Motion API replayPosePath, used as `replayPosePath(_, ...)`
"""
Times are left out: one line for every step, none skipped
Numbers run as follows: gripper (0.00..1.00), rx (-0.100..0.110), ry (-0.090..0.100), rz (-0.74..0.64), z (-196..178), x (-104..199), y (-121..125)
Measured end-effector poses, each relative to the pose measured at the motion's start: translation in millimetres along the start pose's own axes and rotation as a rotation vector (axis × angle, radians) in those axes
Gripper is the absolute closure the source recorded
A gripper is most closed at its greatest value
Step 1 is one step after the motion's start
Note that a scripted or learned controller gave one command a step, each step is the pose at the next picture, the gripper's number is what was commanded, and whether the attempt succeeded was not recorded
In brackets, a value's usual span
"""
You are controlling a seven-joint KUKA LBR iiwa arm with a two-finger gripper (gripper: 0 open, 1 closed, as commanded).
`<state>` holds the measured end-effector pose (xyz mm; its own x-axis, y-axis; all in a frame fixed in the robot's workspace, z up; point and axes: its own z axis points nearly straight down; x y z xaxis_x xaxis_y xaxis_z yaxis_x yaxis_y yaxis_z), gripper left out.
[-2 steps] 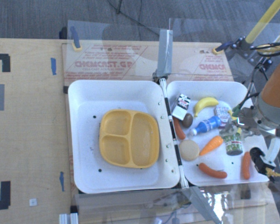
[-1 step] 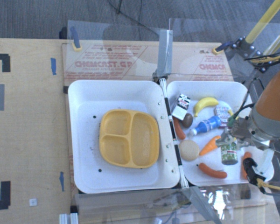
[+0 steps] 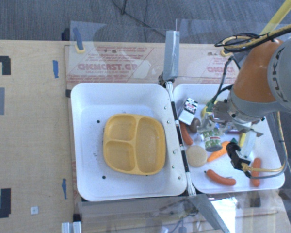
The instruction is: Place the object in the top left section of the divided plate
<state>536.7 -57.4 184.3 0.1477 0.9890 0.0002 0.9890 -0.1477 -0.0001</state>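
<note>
One yellow divided plate (image 3: 134,143), perhaps two sausages (image 3: 220,177) in right bin (image 3: 276,181)

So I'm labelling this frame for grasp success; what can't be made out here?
- The tool's fingers, camera view: the arm's wrist covers them, so a grasp cannot be judged.
- The small jar-like item below the wrist: too small and blurred to identify.
- Right bin, upper right part: hidden under the arm.
- The divided plate in the left bin shows fully.

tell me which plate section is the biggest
The long section on the right side of the yellow plate; it runs the plate's full depth, while the two left ones split it.
</note>
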Motion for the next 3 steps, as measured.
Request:
replayPosePath(1.0, 0.0, -0.001, -0.064, 0, -22, 50)
replayPosePath(1.0, 0.002, 0.0, -0.257, 0, 42, 16)
replayPosePath(0.0, 0.001, 0.0, -0.256, 0, 42, 16)
